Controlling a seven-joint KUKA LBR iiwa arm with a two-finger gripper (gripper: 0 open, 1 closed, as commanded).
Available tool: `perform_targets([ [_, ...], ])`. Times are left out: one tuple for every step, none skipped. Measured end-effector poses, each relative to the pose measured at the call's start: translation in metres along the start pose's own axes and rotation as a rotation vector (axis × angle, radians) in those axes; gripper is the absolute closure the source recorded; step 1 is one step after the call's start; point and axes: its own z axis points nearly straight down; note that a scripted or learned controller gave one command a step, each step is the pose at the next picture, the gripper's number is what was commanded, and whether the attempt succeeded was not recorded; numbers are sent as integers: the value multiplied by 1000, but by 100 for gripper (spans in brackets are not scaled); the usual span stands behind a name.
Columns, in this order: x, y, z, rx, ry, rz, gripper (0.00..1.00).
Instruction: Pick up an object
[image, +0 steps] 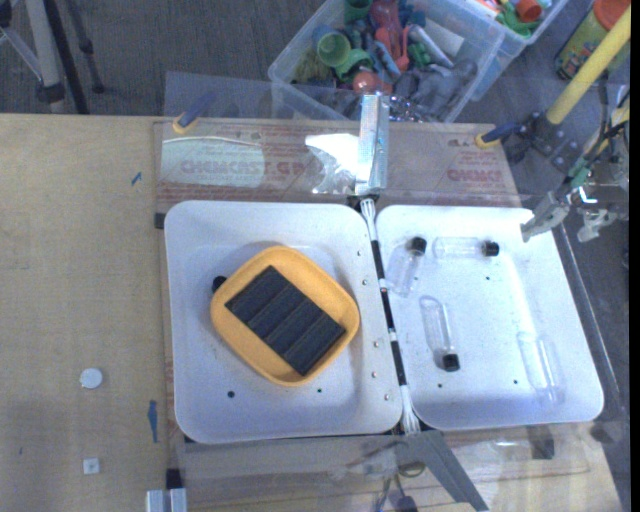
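Yellow tray (284, 316) crowds the left bin (190, 400); clear tubes (435, 322) scatter the right bin (575, 395), centre open

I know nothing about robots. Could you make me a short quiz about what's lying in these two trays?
1. True or false: the yellow square pad with dark ribbed strips lies in the left white bin.
2. The clear plastic tubes with black caps lie in which bin? A) left B) right white bin
3. Fill in: the small white disc rests on the tan ____, outside the bins.

Key: 1 true; 2 B; 3 benchtop.
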Motion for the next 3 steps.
perform_targets([
  [29, -41, 128, -1, 0, -157, 0],
  [84, -60, 169, -32, -4, -202, 0],
  [119, -114, 93, -3, -1, -287, 0],
])
